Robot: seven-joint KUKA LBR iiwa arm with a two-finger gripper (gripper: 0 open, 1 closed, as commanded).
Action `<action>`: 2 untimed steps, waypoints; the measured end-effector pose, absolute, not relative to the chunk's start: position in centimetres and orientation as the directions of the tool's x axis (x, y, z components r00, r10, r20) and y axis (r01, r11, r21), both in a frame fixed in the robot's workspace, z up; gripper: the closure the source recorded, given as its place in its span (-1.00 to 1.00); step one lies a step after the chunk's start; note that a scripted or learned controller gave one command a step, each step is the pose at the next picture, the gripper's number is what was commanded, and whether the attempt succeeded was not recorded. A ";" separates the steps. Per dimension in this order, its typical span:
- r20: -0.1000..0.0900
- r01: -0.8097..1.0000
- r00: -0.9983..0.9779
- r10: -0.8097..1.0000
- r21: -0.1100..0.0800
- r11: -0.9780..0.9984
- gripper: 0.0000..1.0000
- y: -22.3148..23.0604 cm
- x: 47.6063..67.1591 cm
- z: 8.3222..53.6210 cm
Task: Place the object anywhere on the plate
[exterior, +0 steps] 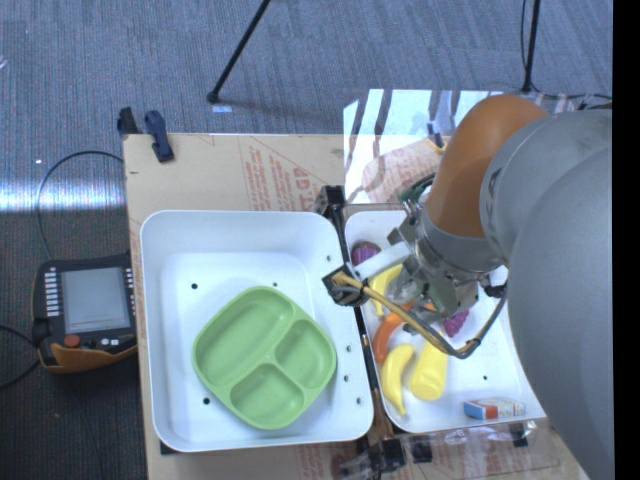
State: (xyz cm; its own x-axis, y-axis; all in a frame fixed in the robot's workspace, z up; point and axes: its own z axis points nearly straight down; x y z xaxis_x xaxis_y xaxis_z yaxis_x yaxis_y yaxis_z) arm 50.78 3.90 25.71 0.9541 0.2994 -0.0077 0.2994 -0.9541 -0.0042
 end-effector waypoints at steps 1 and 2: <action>-0.016 0.270 0.963 0.270 -0.008 -0.963 1.00 10.1 47.9 18.2; -0.002 0.195 0.981 0.195 -0.004 -0.981 1.00 13.4 47.7 24.4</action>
State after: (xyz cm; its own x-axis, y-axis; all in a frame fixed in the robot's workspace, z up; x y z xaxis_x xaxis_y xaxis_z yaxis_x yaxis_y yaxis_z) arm 47.66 13.43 24.40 0.9809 0.1947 -0.0018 0.1947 -0.9809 -0.0045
